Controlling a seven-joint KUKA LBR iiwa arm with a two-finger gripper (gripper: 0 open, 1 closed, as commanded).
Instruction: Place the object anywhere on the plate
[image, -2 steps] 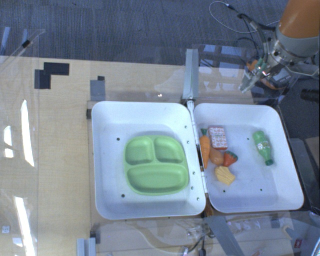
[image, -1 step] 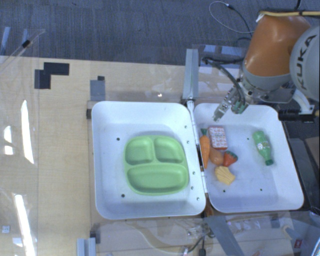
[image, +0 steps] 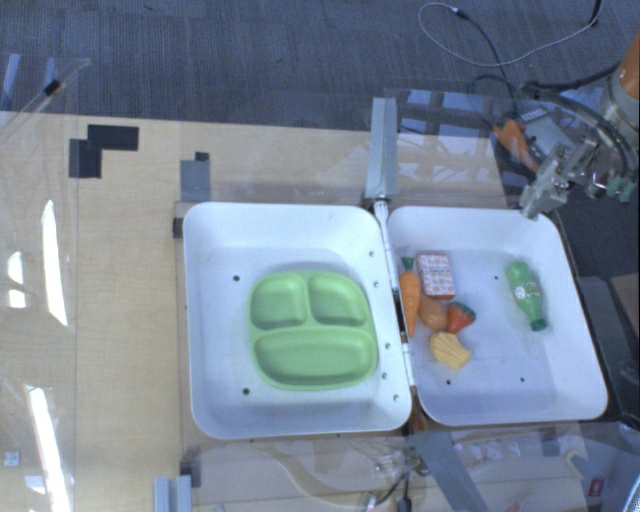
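Grey two-finger tool (image: 532, 203), carrying nothing, over the far right corner of the shallow white right-hand bin (image: 560, 395); in that bin, green plastic bottle (image: 525, 293) right of centre, toy foods leftward; green three-compartment plate (image: 311, 329) in adjoining left bin (image: 215, 400).

plate (image: 312, 343): green, three compartments, flat in my left bin, nothing on it
objects: carrot (image: 410, 297), pink carton (image: 435, 273), yellow piece (image: 449, 350), green bottle (image: 525, 294), all in right bin
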